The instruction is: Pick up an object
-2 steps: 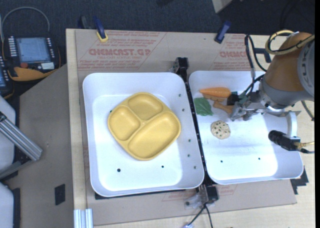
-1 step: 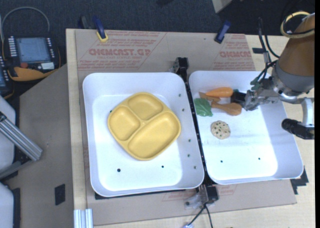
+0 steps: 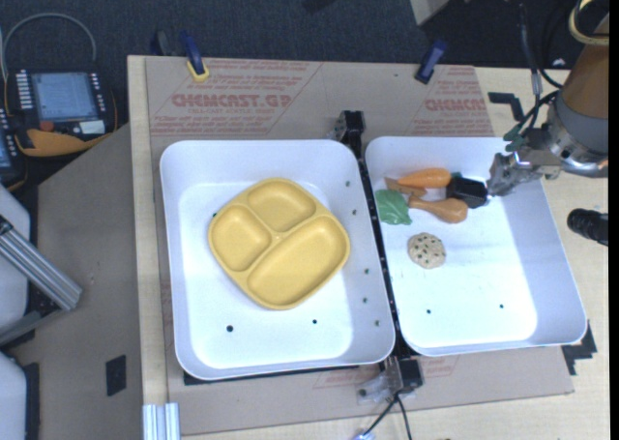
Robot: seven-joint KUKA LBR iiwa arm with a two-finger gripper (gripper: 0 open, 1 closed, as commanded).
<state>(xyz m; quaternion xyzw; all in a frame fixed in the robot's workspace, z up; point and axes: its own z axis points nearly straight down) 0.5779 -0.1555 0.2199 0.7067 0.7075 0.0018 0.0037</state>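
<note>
The right bin (image 3: 522,303) holds several small items near its far left side. An orange carrot (image 3: 424,178) lies at the back, with a tan drumstick-shaped piece (image 3: 443,207) just in front of it. A green leafy piece (image 3: 392,207) sits beside them against the bin's left wall. A round speckled cookie (image 3: 426,250) lies a little nearer, apart from the others. My gripper (image 3: 471,190) reaches in from the right, its dark tip low at the right ends of the carrot and the drumstick piece. Whether it touches either one is not clear.
The left bin (image 3: 189,264) holds a yellow divided plate (image 3: 279,241). Both bins rest on a cardboard sheet (image 3: 319,90) with clamps at its far edge. The grey arm with its orange band (image 3: 580,100) stands over the right bin's far right corner.
</note>
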